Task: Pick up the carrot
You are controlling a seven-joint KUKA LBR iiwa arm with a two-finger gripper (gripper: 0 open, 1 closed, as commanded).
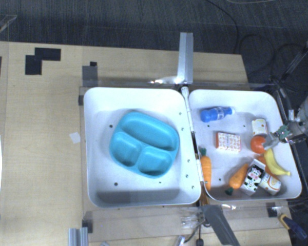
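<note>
Well left of the jaws [277,136], down by the bin divider: carrot [206,171], untouched. Just beside them: tomato [257,144] and banana [275,164]. Jaw state impossible to tell.

Two white bins: left bin [92,152], right bin [246,97]. One blue tray [143,143]. Two carrots: one [206,171], another [238,176]. One blue bottle [215,114], one patterned box [228,142], one tomato [257,144], one banana [275,164], two small cartons [252,178] [271,184].
</note>
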